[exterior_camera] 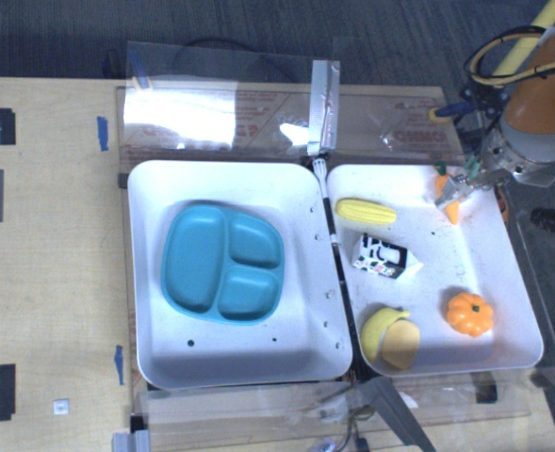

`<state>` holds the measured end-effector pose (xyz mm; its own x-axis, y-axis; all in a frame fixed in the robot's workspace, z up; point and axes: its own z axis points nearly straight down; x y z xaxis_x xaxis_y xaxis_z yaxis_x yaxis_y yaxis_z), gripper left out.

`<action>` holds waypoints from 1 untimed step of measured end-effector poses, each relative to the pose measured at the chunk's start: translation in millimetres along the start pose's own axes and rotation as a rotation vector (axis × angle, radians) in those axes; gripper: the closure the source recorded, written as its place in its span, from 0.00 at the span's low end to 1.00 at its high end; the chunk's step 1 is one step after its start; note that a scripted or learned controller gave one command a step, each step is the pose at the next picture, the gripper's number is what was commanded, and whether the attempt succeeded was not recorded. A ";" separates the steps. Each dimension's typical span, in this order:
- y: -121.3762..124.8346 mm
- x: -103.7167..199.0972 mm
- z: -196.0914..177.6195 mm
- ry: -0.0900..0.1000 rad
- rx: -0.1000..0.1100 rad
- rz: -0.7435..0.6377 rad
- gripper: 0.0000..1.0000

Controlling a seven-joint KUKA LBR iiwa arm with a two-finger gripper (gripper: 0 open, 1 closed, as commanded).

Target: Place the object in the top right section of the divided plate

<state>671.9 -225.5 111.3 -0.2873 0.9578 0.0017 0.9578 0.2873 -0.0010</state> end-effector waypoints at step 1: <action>-4.2 4.1 -21.9 -0.002 0.001 -0.067 1.00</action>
<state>666.8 -222.8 133.2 -0.3509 0.9364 -0.0007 0.9364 0.3509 -0.0018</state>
